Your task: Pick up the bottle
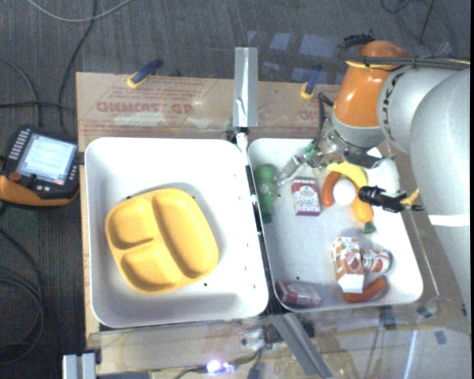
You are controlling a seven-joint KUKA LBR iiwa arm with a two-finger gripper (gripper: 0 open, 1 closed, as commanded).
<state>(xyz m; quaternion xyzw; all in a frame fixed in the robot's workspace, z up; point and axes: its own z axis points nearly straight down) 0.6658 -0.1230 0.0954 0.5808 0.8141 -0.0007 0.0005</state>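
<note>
Green bottle (265, 189) lay at the right bin's (411, 287) 9 o'clock edge, tight against the left wall, likely awkward for a grasp. Gripper (314, 155) hovered at the bottle's 2 o'clock, apart from it; closure couldn't be told. Yellow tray (162, 238) sat in the left bin (118, 152).

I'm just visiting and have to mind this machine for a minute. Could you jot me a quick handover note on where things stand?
Gripper: low over the far end of the right bin; whether it is open or shut cannot be told.
Green bottle: lying against the right bin's left wall, just left of the gripper.
Left bin: holds a yellow divided tray.
Done: nothing lifted yet.
Left: grasp the bottle and raise it.
</note>
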